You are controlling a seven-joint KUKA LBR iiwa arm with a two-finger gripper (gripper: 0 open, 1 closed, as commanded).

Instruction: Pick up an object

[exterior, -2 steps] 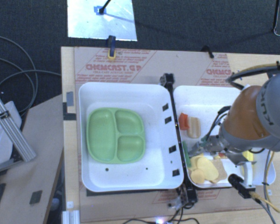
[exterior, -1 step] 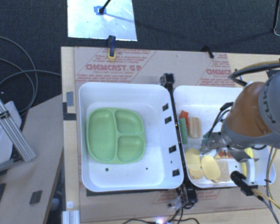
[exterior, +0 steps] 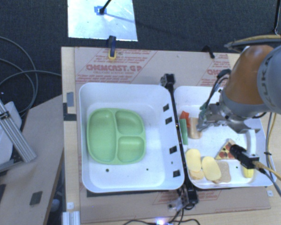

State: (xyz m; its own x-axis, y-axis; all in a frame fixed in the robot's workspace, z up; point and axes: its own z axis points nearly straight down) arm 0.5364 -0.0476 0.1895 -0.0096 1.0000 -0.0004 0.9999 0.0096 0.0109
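Camera view: left bin (exterior: 98, 175) holds green divided tray (exterior: 115, 136); right bin (exterior: 189, 93) holds food pieces (exterior: 202, 165); jaws (exterior: 202, 123) state unclear.

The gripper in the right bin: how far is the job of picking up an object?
Done: the arm has reached into the right bin, and the gripper sits low over the items near the divider, by the tan piece. In hand: nothing visibly lifted. The yellow pieces lie in the bin, and the green tray lies in the left bin. Left: grasp and lift.
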